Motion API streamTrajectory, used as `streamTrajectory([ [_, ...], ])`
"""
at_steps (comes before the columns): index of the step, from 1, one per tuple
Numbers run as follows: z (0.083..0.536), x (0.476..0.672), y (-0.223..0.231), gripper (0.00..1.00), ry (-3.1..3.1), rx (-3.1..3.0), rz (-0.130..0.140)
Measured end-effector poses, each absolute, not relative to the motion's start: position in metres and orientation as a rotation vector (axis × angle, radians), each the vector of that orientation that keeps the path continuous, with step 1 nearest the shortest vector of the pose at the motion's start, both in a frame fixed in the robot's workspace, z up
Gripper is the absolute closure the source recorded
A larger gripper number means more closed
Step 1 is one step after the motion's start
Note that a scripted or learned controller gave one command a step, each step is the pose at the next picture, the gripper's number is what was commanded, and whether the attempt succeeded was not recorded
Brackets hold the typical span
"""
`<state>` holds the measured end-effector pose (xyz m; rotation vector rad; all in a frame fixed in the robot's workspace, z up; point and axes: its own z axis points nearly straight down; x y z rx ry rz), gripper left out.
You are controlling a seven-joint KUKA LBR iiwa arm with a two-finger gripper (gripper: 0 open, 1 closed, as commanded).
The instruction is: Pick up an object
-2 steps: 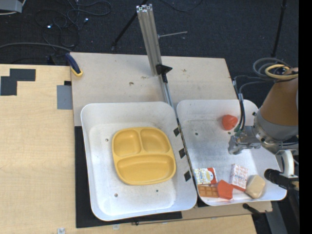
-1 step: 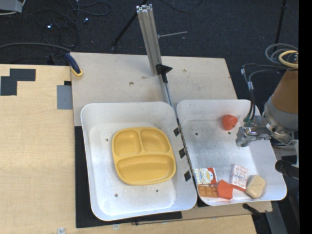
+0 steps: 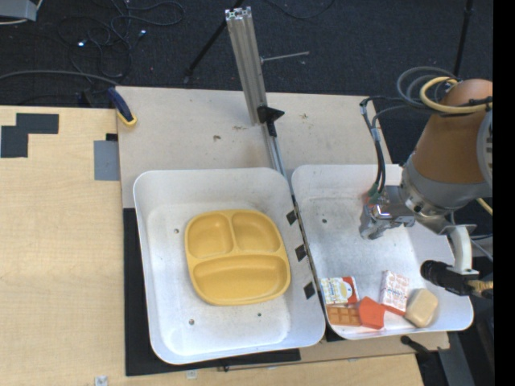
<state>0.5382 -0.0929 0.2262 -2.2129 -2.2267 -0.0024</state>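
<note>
My gripper (image 3: 375, 223) hangs over the right bin (image 3: 338, 195), near its middle right, above bare floor. Nothing shows between its tips. At that bin's front edge lie several small items: a red and white carton (image 3: 339, 290), a waffle-patterned orange piece (image 3: 344, 315), a red-orange block (image 3: 371, 313), a red and white packet (image 3: 394, 291) and a tan bread-like lump (image 3: 422, 307). All of these sit nearer the camera than the gripper, apart from it.
The left bin (image 3: 161, 207) holds a yellow divided plate (image 3: 236, 256). An aluminium post (image 3: 248, 63) rises behind the bins. Black clips (image 3: 299, 252) line the seam between the bins. A black arm part (image 3: 451, 276) juts over the right bin's right edge.
</note>
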Motion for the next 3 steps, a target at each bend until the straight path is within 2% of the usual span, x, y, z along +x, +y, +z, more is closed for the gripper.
streamTrajectory([
  [1,0.231,0.543,-0.032,1.00,-2.225,-2.215,0.000],
  [2,0.234,0.539,0.027,1.00,-2.225,-2.214,0.001],
  [3,0.226,0.551,0.073,1.00,-2.225,-2.215,0.003],
])
